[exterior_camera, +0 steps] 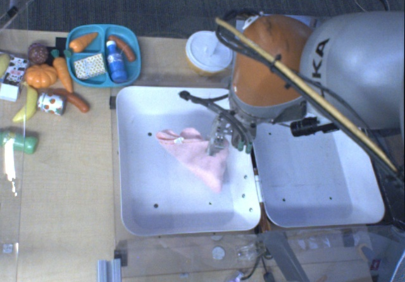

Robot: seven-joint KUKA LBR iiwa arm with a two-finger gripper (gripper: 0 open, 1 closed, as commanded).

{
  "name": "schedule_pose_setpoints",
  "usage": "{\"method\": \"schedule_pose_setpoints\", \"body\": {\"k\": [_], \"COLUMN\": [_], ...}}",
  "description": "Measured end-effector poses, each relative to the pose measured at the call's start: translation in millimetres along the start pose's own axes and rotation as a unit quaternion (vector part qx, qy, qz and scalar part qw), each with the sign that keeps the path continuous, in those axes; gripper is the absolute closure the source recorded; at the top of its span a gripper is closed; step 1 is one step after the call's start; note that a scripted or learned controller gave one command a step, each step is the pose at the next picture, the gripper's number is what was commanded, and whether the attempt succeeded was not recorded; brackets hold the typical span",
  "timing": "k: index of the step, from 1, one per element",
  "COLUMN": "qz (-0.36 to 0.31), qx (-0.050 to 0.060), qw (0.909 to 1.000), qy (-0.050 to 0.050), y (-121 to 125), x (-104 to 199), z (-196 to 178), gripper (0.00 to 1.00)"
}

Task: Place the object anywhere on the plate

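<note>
Gripper (223, 137) down at the cloth!
Pink cloth (196, 154) lies in the left bin (136, 211), long axis running diagonally, its right end directly under the fingers; can't tell how far they're open.

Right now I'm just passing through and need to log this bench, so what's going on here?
The grey KUKA arm with the orange band reaches in over the left shallow white bin, its gripper low over the right edge of a crumpled pink cloth lying in that bin. Whether it has hold of the cloth can't be told. A blue divided plate holding toy food sits on the bench beyond the bin.
</note>
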State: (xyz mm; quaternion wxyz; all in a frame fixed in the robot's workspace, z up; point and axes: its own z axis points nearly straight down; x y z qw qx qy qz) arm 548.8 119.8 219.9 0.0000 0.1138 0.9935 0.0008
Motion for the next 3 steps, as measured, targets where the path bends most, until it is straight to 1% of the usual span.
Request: {"method": "schedule_pose_setpoints", "body": {"k": [1,2,3], "qz": [-0.115,-0.116,-0.116], "qx": [-0.001,-0.001,-0.001], "qw": [0.9933,0.9932,0.9933], "qy": [-0.001,-0.001,-0.001], "y": [48,91,91], "x": [11,39,39], "z": [-7,-3,-3], "gripper": [1.0,1.0,0.0]}}
